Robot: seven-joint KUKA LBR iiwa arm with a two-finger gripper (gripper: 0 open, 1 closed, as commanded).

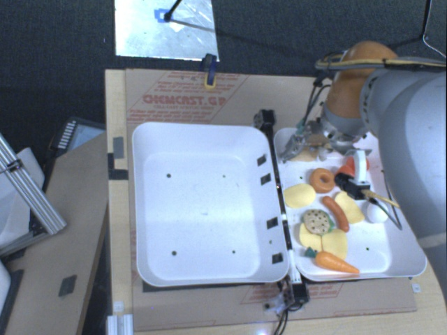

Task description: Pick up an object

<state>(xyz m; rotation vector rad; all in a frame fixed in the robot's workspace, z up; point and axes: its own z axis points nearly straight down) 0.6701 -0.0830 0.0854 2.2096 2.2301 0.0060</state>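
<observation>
The right bin (401, 257) holds several toy foods. Among them are a brown donut (322, 180), a pale yellow piece (299, 195), a speckled cookie (316, 221), a red sausage (336, 213), an orange carrot (336, 262), a white egg (376, 214) and a red and white piece (353, 166). My gripper (293, 147) hangs low over the far left corner of this bin, up and to the left of the donut. I see nothing held in it. The grey arm with its orange band covers the bin's far right part.
The left bin (150, 145) lies beside the right one, with black clips (267, 180) along the shared wall. Both rest on a cardboard sheet (181, 96). A shiny foil square (164, 19) lies beyond the bench.
</observation>
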